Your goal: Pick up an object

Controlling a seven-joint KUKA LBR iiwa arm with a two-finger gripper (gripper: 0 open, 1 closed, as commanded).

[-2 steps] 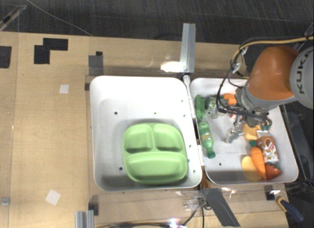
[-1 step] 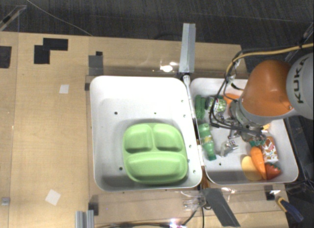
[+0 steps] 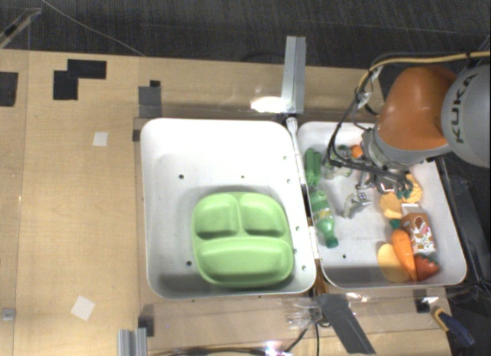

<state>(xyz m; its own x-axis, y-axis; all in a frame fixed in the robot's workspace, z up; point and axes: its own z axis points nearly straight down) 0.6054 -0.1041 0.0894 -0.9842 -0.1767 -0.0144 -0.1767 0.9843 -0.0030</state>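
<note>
the two white bins sit side by side: the left bin (image 3: 165, 193) carries a green divided tray (image 3: 243, 238), the right bin (image 3: 453, 247) holds the pickable clutter. the arm (image 3: 414, 109) hangs over the right bin, its gripper (image 3: 359, 202) low near the bare middle of the floor; i cannot tell whether it is spread or closed, and nothing shows in it. this looks like the reach-down step, nothing picked yet. a green bottle (image 3: 317, 193) lies along the left wall, an orange carrot (image 3: 404, 248) and a small carton (image 3: 420, 233) near the right. next calls for settling over one item and closing on it
</note>
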